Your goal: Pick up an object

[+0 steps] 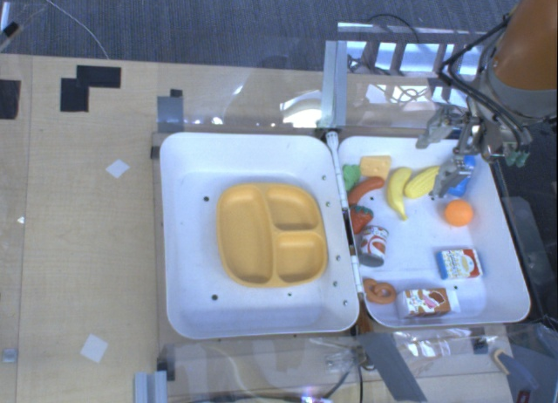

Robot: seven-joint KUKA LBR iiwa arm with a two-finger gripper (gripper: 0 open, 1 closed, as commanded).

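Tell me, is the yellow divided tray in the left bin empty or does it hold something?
Empty. The yellow divided tray lies flat in the left bin, and all its compartments show only bare yellow surface.

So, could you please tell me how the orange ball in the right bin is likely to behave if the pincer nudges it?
The orange ball looks round and smooth, so it would probably roll away on the flat floor of the right bin. It sits apart from the banana, so little would stop it. Its curved surface may slip from the pincer.

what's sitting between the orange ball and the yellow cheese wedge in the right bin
In the camera view, the banana and a corn cob lie between the orange ball and the cheese wedge.
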